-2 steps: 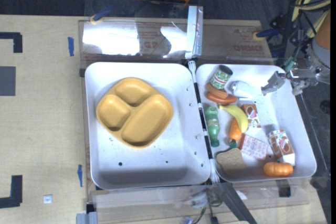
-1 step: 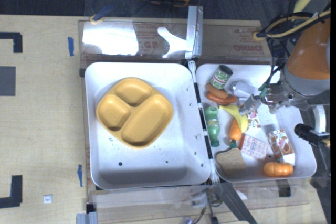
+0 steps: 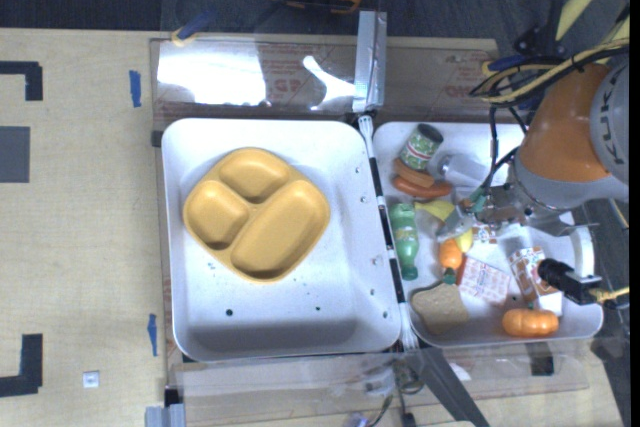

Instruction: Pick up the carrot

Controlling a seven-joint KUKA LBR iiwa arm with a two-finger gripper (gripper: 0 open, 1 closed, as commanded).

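The bread slice (image 3: 440,303) lies nearest, at the near rim of the right bin (image 3: 590,315), right of and below the green bottle (image 3: 404,237). My gripper (image 3: 487,212) hangs over the clutter well right of that bottle and slightly above it; whether it stands apart or together I cannot tell. Nothing is seen held. The carrot (image 3: 422,183) lies just above the bottle, touching the green can (image 3: 421,148). The yellow divided plate (image 3: 257,212) sits in the left bin (image 3: 200,325), left of the bottle.
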